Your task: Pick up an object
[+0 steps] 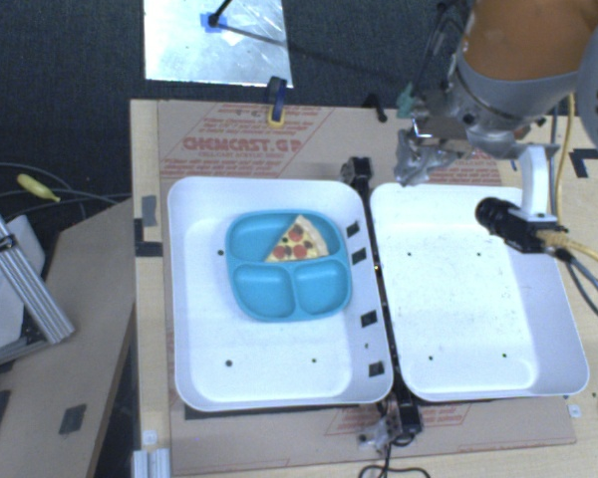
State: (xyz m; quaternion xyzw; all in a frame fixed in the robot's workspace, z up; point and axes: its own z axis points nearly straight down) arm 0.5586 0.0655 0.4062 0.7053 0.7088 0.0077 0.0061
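A blue divided plate [279, 292] lies in the left white bin [269, 371]. A toy pizza slice [299, 239] rests in the plate's far compartment. The two near compartments hold nothing that I can see. My gripper [416, 167] hangs above the far left corner of the right white bin [478, 307], close to the divide between the bins. It is well apart from the plate and the pizza slice. Nothing shows in its grasp. The grey and orange arm [528, 38] rises behind it at the top right.
A black cylinder on a white bracket [513, 225] juts over the right bin's far side. Both bins sit on a cardboard sheet [249, 137]. A shiny foil sheet [214, 28] lies beyond, and a metal frame [15, 277] stands at the left. Cables [588, 277] trail on the right.
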